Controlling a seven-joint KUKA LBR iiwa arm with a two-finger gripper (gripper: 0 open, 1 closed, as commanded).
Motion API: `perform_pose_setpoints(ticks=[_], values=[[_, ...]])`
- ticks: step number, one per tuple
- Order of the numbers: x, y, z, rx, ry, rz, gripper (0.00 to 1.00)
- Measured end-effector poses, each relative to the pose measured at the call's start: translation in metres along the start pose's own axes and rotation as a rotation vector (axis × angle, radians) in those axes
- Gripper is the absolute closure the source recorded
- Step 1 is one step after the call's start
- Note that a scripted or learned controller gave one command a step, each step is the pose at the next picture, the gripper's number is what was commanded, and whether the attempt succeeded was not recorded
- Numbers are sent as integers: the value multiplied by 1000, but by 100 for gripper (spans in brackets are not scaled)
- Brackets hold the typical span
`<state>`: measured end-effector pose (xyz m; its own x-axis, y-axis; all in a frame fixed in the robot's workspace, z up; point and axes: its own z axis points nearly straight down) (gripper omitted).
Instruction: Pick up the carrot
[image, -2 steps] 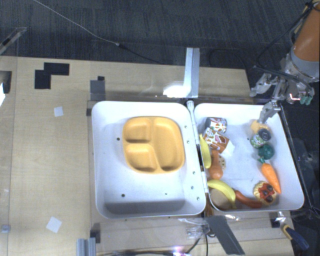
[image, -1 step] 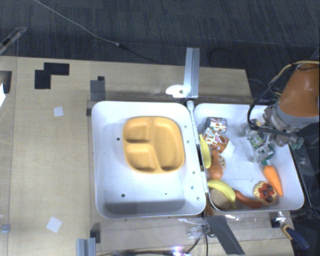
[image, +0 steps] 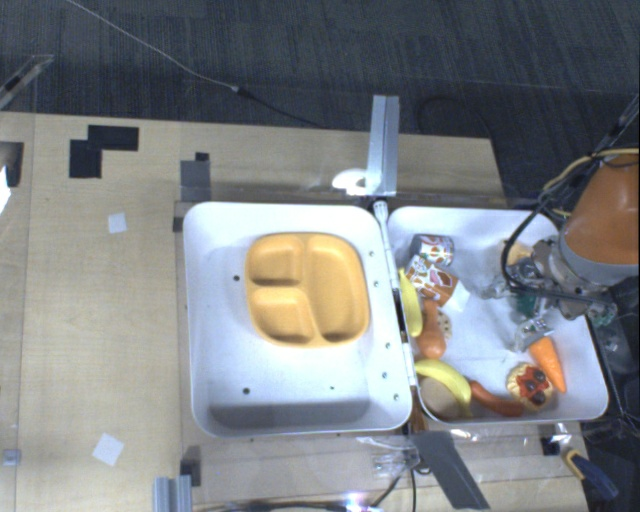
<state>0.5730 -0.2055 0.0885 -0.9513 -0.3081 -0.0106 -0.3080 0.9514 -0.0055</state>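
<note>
Fingers on the gripper (image: 527, 322) are too tangled with cables and metal parts for me to judge; I cannot tell whether they stand apart or together. I see the arm (image: 605, 225) reaching in from the right, its orange band over the right bin (image: 470, 218), with the gripper hanging low above that bin's floor. The carrot (image: 547, 361) lies just below and right of the gripper tip, near the bin's right wall, pointed end toward the bottom right; I cannot tell if anything touches it. Beside it to the left sits a round printed toy (image: 529, 387), and a red sausage-like piece (image: 492, 397) runs along the lower wall to a banana (image: 445, 379). A printed snack pack (image: 431, 266) rests near the divider. The left bin (image: 210, 300) holds a yellow divided plate (image: 303, 288).
</note>
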Motion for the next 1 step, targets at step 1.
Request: perform_pose_setpoints(ticks=[1], values=[[58, 18, -1, 1, -1, 6, 0]])
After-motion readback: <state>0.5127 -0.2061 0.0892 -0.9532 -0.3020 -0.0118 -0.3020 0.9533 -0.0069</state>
